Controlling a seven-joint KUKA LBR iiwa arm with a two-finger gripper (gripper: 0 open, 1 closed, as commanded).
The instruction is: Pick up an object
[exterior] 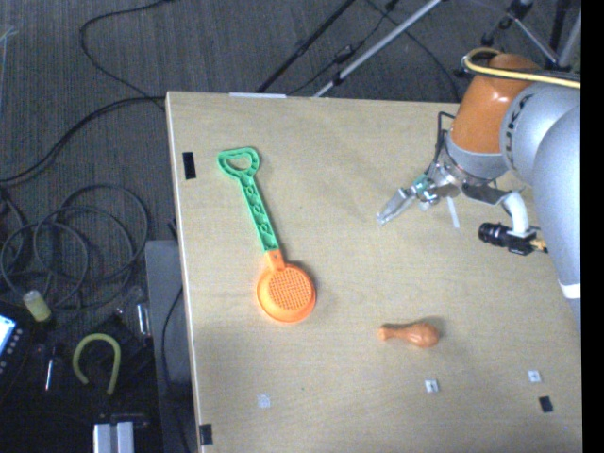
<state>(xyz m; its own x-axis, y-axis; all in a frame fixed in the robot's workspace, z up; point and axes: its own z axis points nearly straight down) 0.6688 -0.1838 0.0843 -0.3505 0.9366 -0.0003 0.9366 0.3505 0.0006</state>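
Note:
A toy strainer lies on the tan bench top, its green handle (253, 204) running from the far left down to an orange mesh head (286, 293). Nearer the front, right of centre, rests a small orange drumstick-shaped toy (412, 333). My gripper (419, 219) hangs at the right side, beyond the drumstick toy and well to the right of the strainer. Its two fingers are spread apart, one finger (394, 208) pointing left, and nothing sits between them. The grey arm with its orange band (489, 111) comes in from the right edge.
The bench top (349, 149) ends at its left edge near x=180, with dark carpet, cables and tripod legs beyond. Small black and white markers dot the front right of the board (431, 385).

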